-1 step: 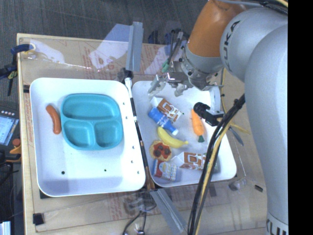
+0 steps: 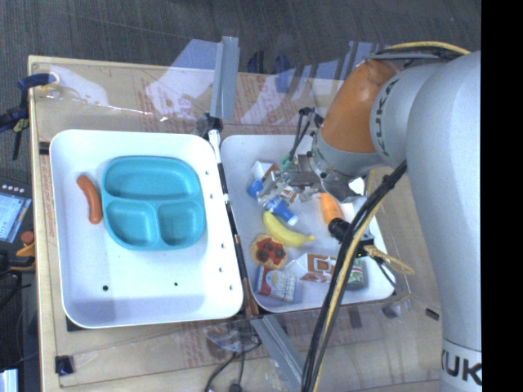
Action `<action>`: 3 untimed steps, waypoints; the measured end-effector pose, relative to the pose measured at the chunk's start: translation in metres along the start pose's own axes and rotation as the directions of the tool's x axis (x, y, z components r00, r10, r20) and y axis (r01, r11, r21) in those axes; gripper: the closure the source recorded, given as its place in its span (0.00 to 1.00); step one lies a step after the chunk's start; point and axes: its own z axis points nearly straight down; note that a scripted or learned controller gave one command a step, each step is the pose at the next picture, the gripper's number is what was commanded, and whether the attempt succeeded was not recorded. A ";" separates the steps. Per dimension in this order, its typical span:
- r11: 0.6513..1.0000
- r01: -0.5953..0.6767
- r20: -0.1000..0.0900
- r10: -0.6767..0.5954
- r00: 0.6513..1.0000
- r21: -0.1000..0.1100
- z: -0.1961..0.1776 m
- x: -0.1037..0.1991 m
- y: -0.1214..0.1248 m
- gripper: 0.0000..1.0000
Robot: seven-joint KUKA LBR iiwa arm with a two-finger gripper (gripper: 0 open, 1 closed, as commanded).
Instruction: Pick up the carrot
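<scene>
The carrot point(image 2: 329, 208) is a short orange piece lying in the right bin point(image 2: 237, 158), near its right side and partly under the arm's black cable. My gripper point(image 2: 299, 180) hangs low over the middle of that bin, just left of the carrot's upper end and above a cluster of small blue and white items point(image 2: 265, 182). The grey arm with its orange band point(image 2: 353, 113) covers the bin's upper right part.
A yellow banana point(image 2: 287, 231), a pizza slice toy point(image 2: 270, 251), a blue bottle point(image 2: 282, 211) and small cartons point(image 2: 278, 284) crowd the right bin. The left bin point(image 2: 73, 284) holds a blue divided tray point(image 2: 154, 200) and a sausage point(image 2: 90, 198).
</scene>
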 end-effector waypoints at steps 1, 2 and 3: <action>1.000 -0.007 -0.001 0.007 1.000 -0.001 0.052 0.020 -0.065 0.00; 1.000 -0.002 -0.001 0.002 1.000 0.000 0.043 0.020 -0.065 1.00; 1.000 -0.002 -0.001 0.002 1.000 0.001 0.043 0.020 -0.065 0.00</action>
